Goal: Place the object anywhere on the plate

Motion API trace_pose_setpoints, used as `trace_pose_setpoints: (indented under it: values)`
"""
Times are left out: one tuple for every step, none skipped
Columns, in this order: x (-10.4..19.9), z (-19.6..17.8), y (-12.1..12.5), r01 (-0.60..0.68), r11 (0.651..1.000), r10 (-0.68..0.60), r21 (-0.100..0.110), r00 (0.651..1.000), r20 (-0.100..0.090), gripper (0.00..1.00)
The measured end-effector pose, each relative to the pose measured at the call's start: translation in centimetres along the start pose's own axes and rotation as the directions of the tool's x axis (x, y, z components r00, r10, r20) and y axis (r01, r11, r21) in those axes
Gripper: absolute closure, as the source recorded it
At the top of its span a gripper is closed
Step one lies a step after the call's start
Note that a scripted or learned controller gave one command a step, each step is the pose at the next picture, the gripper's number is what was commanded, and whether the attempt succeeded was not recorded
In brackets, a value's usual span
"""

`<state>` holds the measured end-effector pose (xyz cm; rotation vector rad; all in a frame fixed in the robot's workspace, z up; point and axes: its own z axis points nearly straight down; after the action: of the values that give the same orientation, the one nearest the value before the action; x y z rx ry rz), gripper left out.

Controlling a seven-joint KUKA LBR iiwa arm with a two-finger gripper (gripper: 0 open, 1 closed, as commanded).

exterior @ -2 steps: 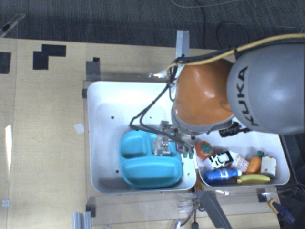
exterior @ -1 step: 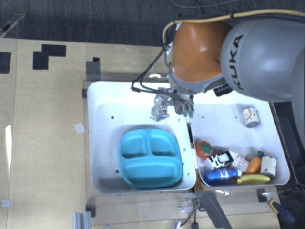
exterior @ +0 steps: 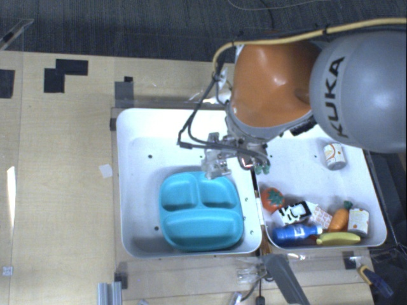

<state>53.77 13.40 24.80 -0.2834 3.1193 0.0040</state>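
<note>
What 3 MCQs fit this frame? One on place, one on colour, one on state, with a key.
1. Where does the plate lie?
A. in the left bin
B. in the right bin
C. on the bench outside the bins

2. What colour is the plate?
A. red
B. blue
C. white

3. Where is the gripper?
A. over the far edge of the plate
B. down among the items in the right bin
C. over the bare bench left of the bins

Key: 1 A, the plate sits inside the left bin's walls. 2 B, it is light blue against the white bin. 3 A, the gripper hangs over the plate's far rim, beside the divider between the bins.
</note>
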Motion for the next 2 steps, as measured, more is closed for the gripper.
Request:
trace_pose_setpoints:
  values:
    - [-8.1,4.1,-4.5,0.188,0.982,-0.188,0.000,0.982,0.002,1.00]
    - [-0.8,1.1,2.5,0.098,0.995,-0.098,-0.001,0.995,0.000,1.00]
